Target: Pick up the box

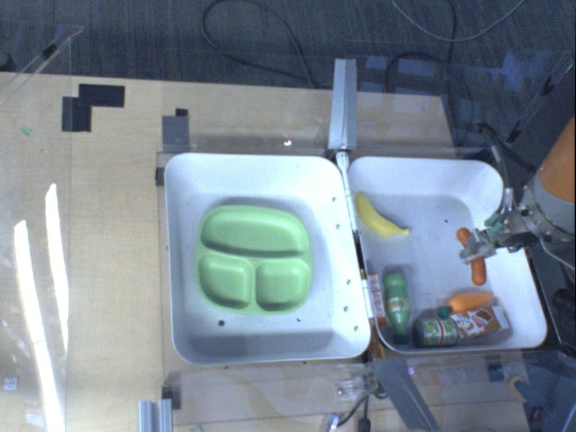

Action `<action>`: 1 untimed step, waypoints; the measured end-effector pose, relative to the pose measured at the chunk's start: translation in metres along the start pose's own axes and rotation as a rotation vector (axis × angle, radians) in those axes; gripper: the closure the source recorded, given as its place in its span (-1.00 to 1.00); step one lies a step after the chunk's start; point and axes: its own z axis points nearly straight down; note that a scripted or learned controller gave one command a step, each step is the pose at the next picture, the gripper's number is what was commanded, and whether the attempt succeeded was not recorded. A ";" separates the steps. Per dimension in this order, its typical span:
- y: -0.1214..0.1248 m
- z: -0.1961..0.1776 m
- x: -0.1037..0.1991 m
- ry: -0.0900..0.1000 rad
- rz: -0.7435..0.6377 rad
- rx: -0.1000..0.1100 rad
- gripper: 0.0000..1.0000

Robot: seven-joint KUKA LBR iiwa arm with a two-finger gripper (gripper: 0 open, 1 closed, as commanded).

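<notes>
A thin red-and-white box stands on edge against the left wall of the right bin. My gripper hangs at that bin's right side, far to the right of the box and apart from it. It sits over a small orange sausage-shaped piece, part of which it hides.
The right bin also holds a banana, a green bottle right beside the box, a green-capped bottle with a red label lying along the front wall, and an orange carrot. A green divided tray lies in the left bin.
</notes>
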 end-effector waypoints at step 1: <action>0.000 0.000 0.000 0.000 0.000 0.000 -1.00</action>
